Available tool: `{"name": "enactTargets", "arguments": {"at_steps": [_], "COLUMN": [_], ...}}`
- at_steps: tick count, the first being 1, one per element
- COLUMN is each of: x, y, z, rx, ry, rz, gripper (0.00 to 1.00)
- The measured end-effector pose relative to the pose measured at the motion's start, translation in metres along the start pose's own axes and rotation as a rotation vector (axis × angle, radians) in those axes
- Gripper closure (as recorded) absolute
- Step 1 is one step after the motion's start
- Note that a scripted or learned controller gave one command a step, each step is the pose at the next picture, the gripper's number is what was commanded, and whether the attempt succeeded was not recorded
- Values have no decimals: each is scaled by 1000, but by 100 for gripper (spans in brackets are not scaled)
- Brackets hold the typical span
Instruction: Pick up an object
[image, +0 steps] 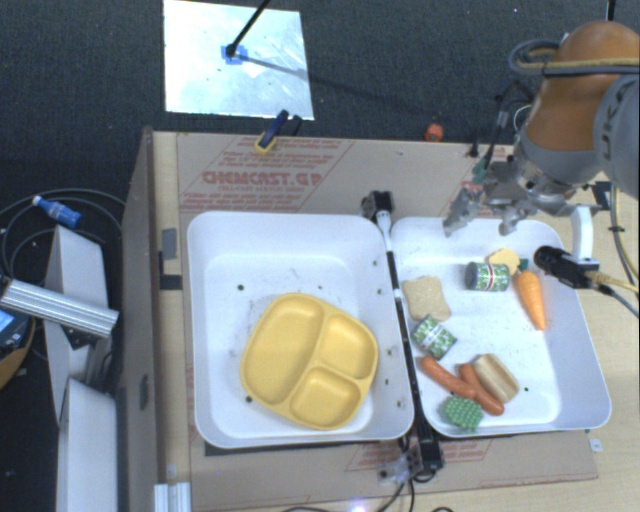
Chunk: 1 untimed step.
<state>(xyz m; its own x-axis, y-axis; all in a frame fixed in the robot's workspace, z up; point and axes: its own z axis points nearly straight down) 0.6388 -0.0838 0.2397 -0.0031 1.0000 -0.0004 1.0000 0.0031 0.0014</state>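
While the gripper (485, 212) hangs open over the back edge of the right bin (580, 385) with nothing between its fingers, all the food sits below it: a can (487, 277), a carrot (531, 297), bread (426, 297), a green packet (434, 336), a hot dog (494, 378). The left bin (225, 240) has a yellow tray (309, 359).

Red print on the cardboard sheet (262, 170) reads "CHEMCAST GP"
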Motion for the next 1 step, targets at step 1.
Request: {"name": "enactTargets", "arguments": {"at_steps": [1], "x": [-42], "y": [-7], "z": [18], "rx": [0], "ry": [-1], "rz": [2], "gripper": [0]}}
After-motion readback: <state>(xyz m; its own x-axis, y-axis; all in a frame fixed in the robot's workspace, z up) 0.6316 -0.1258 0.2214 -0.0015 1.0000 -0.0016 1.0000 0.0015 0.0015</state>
